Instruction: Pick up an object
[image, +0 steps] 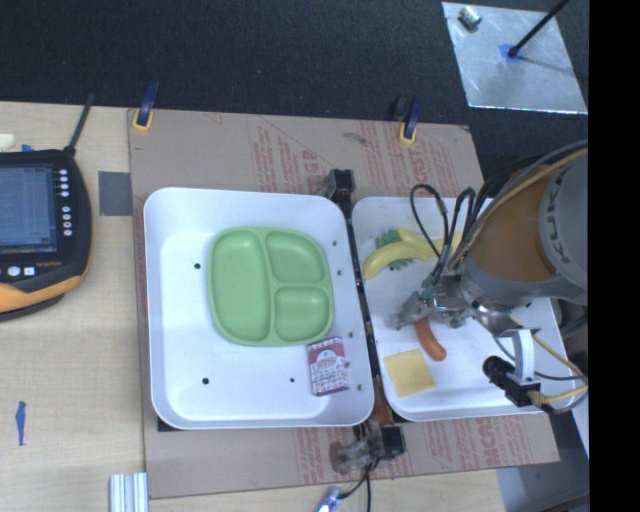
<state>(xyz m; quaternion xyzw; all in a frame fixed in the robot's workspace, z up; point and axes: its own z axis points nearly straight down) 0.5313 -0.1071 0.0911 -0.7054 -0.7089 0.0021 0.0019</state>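
The right bin (450, 403) holds a yellow banana (392, 251) with a green stem near its far left, an orange-red sausage (431, 339) in the middle, and a pale yellow cheese slice (408, 372) toward the front. My gripper (418, 307) hangs low over the middle of this bin, its metal tips just above the upper end of the sausage and below the banana. The arm's grey and orange wrist covers the bin's right part.
The left bin (170, 300) carries a green divided plate (270, 285) and a small printed packet (328, 367) at its front right. A teach pendant (35, 225) lies on the bench at far left. Cables loop above the wrist.
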